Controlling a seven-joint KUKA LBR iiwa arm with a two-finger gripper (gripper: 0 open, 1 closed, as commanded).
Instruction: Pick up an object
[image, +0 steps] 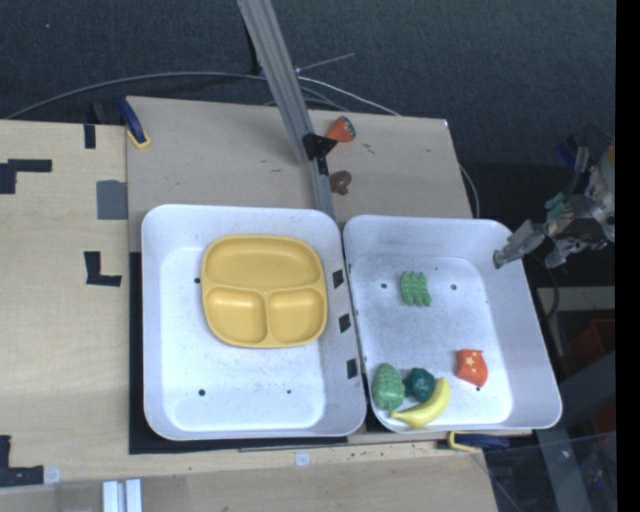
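Red toy fruit (471, 367), right bin (520, 300): likely light, rigid, smooth plastic, standing apart, best gripped across its middle; gripper (512, 247) at bin's edge, jaw state indiscernible.

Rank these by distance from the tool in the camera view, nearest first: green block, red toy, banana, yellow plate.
Measured from the tool, at the right bin's upper right edge:
1. Green block, upper middle of the right bin.
2. Red toy, lower right of that bin.
3. Banana, that bin's bottom edge.
4. Yellow plate, left bin, farthest.
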